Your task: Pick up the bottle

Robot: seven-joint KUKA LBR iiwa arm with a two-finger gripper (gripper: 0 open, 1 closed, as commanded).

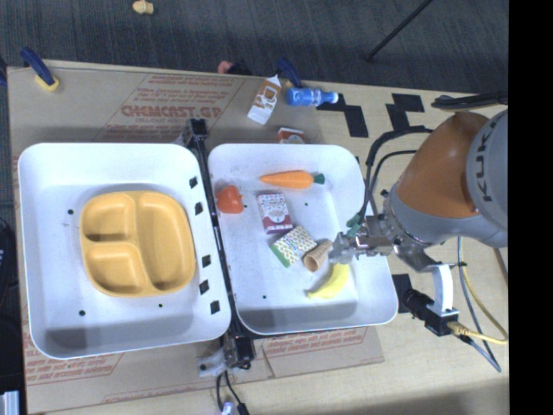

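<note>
Two shallow white bins side by side on a cardboard-covered bench (pixel 173 102). Left bin (pixel 43 232) bearing a yellow sectioned tray (pixel 138 242). Right bin (pixel 259 305) crowded with small things. Grey arm (pixel 449 188) with its orange band reaching in from the right, over the right bin's right rim. Gripper (pixel 341 251) low over the bin's near-right part, just beside an ice-cream cone (pixel 316 254) and above a banana (pixel 331 282) (fingers too blurred to read, so grip impossible to tell; nothing seen between them).

Also in the right bin, roughly by size: an orange carrot (pixel 288 179) with green top at the far side, a dark red packet (pixel 274 213) mid-bin, a green-and-white patterned packet (pixel 294 245) touching the cone, and a red tomato-like thing (pixel 229 200) against the left wall.

Blue bottle (pixel 303 97) outside both bins, lying on the bench beyond the right bin's far rim, well apart from the gripper. Near it a white-and-orange carton (pixel 264 100) to its left, and a small box (pixel 291 134) at the rim between bottle and bin.
</note>
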